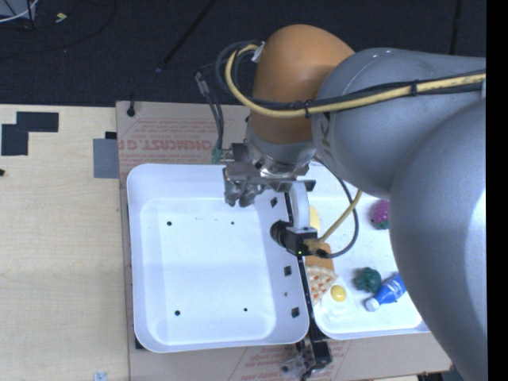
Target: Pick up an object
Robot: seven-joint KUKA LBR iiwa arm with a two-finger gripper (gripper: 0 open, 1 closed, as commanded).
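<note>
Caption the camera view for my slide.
Gripper hangs over the view's left bin; small colourful objects lie in the other bin.

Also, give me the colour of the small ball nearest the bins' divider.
Yellow: the ball shows best in the camera view.

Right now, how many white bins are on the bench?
2. The left bin sits in the middle of the view; the right bin sits beside it, partly covered by the grey arm.

Arm [397,117] hides perhaps half the right bin [361,324]
</note>
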